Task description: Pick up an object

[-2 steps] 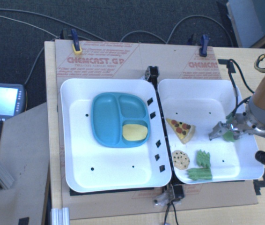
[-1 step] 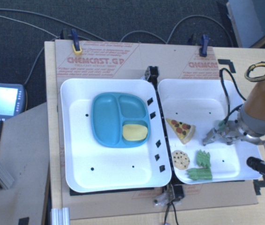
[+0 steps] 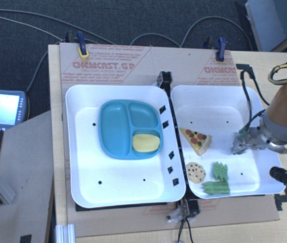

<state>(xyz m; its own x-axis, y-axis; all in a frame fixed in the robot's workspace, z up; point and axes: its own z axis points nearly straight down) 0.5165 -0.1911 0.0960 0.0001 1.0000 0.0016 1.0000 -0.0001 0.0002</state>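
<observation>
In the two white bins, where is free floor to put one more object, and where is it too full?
Free: left bin floor below the blue plate; right bin strip above the pizza slice. Crowded: near the cookie, the green toys and the gripper.

Two shallow white bins are set side by side on a tabletop [image 3: 108,211] covered with printed cardboard: a left bin [image 3: 77,151] and a right bin [image 3: 209,97]. Two blue clamps [image 3: 82,45] [image 3: 221,48] are fixed at the far edge of the cardboard. Grey cables [image 3: 148,37] are laid across dark carpet [image 3: 133,9] behind. A handheld screen unit [image 3: 4,108] is seen at the left edge, beside the tabletop.
</observation>
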